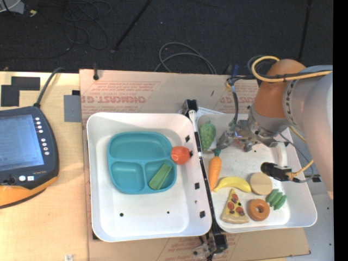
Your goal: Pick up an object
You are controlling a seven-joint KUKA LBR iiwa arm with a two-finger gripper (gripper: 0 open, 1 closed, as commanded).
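You had the tool (234, 137) low over the upper part of the right bin (304, 213), just beside the green leafy vegetable (207, 134) and above the carrot (215, 170), probably lining up on one of them. Whether it was clenched or released, I could not tell. The banana (232, 184), pizza slice (234, 207) and doughnut (259, 209) lay untouched nearer the front.

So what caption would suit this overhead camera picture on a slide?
Grey robot arm reaching over the right bin of toy food, teal divided plate in the left bin.
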